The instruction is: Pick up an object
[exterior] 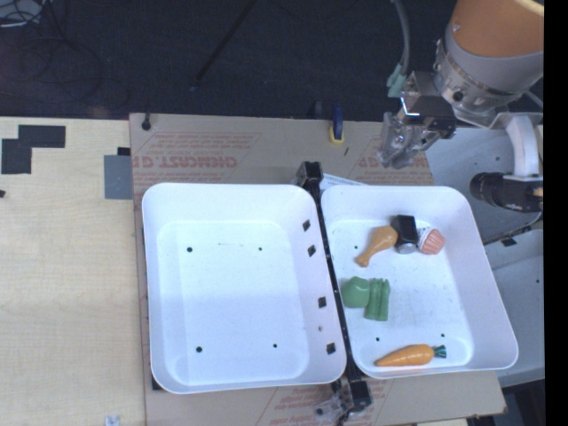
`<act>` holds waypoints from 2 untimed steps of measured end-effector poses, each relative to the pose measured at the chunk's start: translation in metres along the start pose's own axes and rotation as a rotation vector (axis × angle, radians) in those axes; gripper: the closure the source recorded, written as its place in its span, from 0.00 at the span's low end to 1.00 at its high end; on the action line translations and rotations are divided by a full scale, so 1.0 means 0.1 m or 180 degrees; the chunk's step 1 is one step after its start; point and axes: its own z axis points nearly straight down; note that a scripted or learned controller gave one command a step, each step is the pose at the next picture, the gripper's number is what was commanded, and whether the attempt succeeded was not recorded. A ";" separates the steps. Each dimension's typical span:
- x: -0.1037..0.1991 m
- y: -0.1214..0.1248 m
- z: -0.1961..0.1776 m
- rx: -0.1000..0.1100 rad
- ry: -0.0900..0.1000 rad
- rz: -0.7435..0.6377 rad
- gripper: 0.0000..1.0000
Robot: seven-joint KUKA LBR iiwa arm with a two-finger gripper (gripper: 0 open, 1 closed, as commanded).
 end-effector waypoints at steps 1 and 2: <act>-0.24 -0.95 0.82 0.0080 0.0002 0.0022 1.00; 0.66 -0.44 0.93 0.0042 0.0007 -0.0016 1.00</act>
